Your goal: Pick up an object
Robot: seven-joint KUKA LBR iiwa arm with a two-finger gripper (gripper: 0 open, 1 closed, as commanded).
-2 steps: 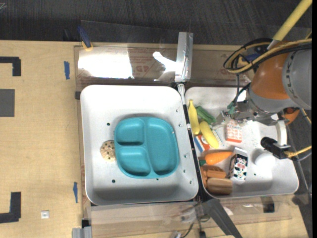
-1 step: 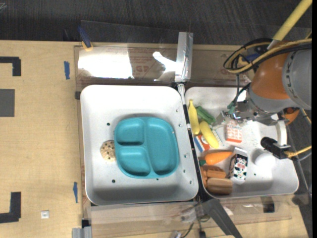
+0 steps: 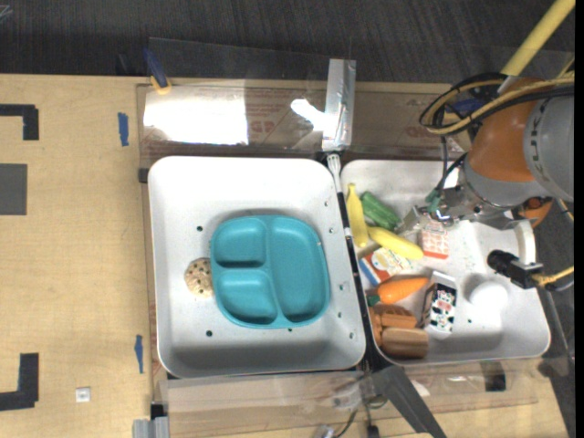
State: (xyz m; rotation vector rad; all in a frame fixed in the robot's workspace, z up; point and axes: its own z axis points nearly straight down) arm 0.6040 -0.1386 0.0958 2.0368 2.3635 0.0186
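Tan bench (image 3: 73,272) bears 2 white bins (image 3: 173,245); whether the hand (image 3: 436,210) grips anything, I cannot tell.

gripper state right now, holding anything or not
gripper: over the right bin, low by the toy food; open or shut cannot be told from this view.

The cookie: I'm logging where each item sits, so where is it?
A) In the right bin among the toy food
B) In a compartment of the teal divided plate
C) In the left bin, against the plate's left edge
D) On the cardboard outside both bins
C: the cookie lies on the left bin floor, beside the left edge of the teal divided plate.
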